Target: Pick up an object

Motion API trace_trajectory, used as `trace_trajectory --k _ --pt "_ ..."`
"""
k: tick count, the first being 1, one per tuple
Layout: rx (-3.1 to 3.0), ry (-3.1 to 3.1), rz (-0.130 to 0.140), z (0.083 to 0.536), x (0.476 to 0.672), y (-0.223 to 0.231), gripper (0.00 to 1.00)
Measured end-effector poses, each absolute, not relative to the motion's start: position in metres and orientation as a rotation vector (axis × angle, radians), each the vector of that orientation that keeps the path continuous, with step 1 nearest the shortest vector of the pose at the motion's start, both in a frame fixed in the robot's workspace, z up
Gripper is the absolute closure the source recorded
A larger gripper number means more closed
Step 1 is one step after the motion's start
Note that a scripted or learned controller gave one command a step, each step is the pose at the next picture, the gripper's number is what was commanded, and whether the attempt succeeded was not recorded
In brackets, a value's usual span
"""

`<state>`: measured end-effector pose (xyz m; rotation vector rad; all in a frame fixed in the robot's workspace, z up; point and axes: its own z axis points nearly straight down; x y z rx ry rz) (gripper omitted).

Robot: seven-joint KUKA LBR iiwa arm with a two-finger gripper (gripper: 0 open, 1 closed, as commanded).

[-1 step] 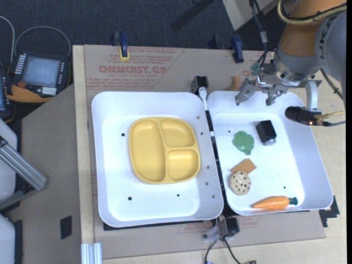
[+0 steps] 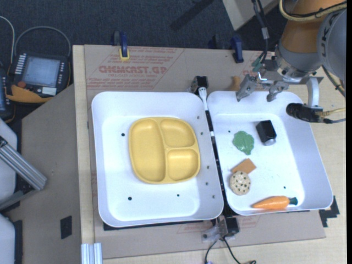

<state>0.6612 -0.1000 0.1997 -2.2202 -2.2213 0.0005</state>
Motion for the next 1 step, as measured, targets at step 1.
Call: trace_trajectory --k 1 --pt "-2.219 -2.218 0.006 0.1556 0.6621 -0.1051 0.0"
